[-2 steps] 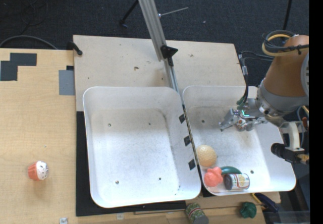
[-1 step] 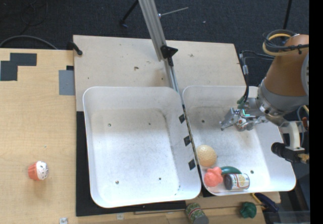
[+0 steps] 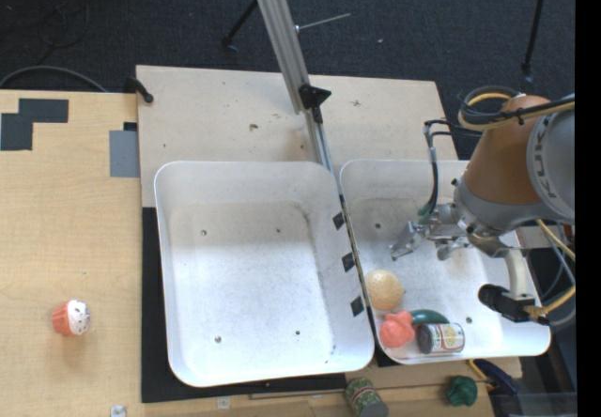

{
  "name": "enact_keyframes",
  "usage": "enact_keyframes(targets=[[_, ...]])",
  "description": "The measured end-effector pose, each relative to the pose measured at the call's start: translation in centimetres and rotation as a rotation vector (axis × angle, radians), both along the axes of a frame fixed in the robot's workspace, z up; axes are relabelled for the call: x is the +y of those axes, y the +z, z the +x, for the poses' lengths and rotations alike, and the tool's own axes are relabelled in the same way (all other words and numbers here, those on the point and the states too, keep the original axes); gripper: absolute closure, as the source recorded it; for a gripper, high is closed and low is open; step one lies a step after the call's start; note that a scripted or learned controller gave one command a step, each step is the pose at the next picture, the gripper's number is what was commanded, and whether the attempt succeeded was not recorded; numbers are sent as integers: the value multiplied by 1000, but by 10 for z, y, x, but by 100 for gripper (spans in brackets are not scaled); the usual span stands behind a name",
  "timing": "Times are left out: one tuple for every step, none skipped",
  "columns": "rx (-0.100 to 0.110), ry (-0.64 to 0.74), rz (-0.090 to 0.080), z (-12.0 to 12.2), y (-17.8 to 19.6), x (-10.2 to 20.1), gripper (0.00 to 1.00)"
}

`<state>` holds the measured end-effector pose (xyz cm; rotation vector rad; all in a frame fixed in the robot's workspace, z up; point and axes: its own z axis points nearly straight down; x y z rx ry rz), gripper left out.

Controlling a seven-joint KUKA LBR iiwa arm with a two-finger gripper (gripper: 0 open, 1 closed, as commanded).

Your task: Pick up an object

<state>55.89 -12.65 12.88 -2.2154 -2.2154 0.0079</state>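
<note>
My gripper (image 3: 423, 249) hangs over the middle of the right bin (image 3: 526, 342), its two fingers (image 3: 403, 247) spread open with nothing between them. Just below and left of it a tan ball (image 3: 383, 288) lies against the bin's left wall. Near the front rim sit a pink-red soft object (image 3: 397, 329), a dark green object (image 3: 431, 316) and a small can lying on its side (image 3: 441, 338). All of these lie apart from the fingers.
The left bin (image 3: 178, 218) sits beside the right one, sharing a divider with black clips (image 3: 346, 260). A slanted aluminium post (image 3: 286, 39) rises behind the bins. A red-and-white toy (image 3: 71, 317) lies on the wooden table at left. Green items (image 3: 459, 390) lie at the front edge.
</note>
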Motion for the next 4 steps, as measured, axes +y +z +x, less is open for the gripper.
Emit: enact_keyframes(targets=[[-9, -2, -3, 1, -37, 0, 0], [-8, -7, -1, 0, -27, 0, 100], [-10, -9, -3, -7, 20, -4, 100], [-14, 1, -3, -8, 83, -6, 100]])
